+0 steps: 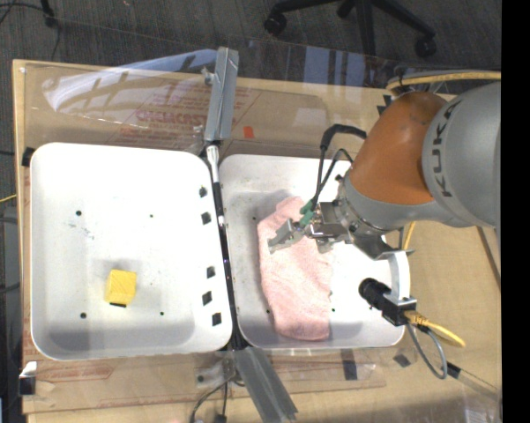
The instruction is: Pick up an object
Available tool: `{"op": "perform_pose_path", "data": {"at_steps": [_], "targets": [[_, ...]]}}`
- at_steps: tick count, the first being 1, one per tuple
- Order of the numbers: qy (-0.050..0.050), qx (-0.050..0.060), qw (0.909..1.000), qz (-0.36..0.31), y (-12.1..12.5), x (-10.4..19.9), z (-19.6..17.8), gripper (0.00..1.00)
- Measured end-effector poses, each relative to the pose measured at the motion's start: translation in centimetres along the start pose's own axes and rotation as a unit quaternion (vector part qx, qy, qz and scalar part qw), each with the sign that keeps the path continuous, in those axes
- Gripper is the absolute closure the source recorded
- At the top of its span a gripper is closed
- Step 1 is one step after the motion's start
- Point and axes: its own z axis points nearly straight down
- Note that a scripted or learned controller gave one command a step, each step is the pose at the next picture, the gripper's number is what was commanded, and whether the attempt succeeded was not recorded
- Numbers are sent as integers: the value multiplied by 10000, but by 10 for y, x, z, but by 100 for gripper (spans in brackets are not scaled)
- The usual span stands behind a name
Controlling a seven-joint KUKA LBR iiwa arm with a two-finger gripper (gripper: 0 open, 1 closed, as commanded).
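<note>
Hovering w/ hand point(287, 234) low over pink towel point(295, 271) in right bin point(247, 170); reaching step, approx mid-task. Can't tell if clenched or released. Needing descent onto cloth, then pinching. Yellow block point(122, 286) sitting in left bin point(53, 161), near side.

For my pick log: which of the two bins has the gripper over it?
The right bin, the one holding the pink cloth. The gripper is over that cloth; the left bin holds a small yellow block.

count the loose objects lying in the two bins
2. A small yellow block lies in the left bin, toward its lower middle. A pink cloth lies in the right bin, under the gripper. The arm may hide more.
</note>
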Motion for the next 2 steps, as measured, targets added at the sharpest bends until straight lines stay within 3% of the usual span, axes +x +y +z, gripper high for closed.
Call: {"op": "perform_pose_path", "data": {"at_steps": [1,2], "targets": [[-4,-2,9998,-215,55,-8,103,0],[-6,-23,10000,28,71,-28,14,0]]}}
